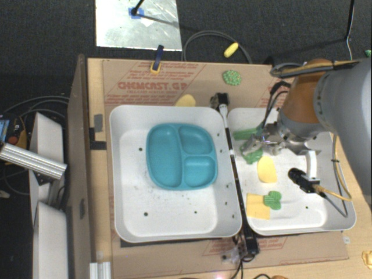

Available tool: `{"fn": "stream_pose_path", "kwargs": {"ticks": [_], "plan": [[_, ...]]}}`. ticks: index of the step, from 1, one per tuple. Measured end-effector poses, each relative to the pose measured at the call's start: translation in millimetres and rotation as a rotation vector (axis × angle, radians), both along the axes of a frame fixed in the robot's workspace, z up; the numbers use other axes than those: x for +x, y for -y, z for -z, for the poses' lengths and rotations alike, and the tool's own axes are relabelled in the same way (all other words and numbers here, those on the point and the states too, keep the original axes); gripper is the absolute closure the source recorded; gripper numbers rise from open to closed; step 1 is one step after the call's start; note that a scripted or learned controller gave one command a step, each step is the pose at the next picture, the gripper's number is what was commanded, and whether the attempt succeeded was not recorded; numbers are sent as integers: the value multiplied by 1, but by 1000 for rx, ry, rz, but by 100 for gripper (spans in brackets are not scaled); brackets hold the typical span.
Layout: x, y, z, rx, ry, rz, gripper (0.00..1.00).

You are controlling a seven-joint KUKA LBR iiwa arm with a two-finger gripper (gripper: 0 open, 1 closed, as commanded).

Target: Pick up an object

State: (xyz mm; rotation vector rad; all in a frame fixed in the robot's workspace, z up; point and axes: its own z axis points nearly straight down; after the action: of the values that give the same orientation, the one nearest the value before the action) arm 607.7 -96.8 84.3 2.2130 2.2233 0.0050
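Greenery, a leafy green piece [251, 151], is lying in the upper left part of the right bin [337, 221], and I am hovering my gripper [260, 143] right over it because it sits closest to my reach; whether my grip is spread or pinching, I cannot tell. Beside it, the yellow piece [267, 170] is resting apart, while the blue divided plate [181, 156] is occupying the left bin [125, 214].
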Motion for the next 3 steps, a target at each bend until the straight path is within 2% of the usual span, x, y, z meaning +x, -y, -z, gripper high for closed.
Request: {"fn": "stream_pose_path", "kwargs": {"ticks": [1,2,3], "plan": [[0,0,-13,1,1,0,100],[-13,47,-123,-3,5,7,100],[-14,44,-117,0,-3,2,0]]}}
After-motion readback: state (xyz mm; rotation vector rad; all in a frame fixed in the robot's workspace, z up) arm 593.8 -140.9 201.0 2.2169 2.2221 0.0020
